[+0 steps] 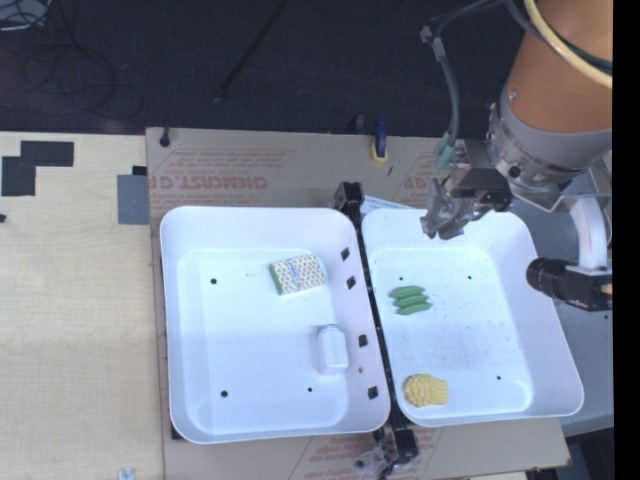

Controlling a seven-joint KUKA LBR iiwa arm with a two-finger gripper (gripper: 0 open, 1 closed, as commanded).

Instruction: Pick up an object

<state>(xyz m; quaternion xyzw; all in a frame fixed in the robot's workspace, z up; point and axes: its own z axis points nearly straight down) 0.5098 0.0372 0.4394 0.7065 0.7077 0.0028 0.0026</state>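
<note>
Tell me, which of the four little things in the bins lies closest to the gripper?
The green pea pods, in the right bin just below the gripper. The yellow corn lies further down; the other two lie in the left bin.

The only lettering stands on the brown cardboard sheet (260,173) that lies under the two white bins. Along its far strip, above the left bin, a line of red printed capitals runs upside down and mirrored to this view; it cannot be made out with certainty. More red print shows on the sheet's near edge, below the bins, too small and cut off to read. The small patterned rectangular packet (298,274) in the left bin carries markings, but they are blurred and unreadable.
</note>
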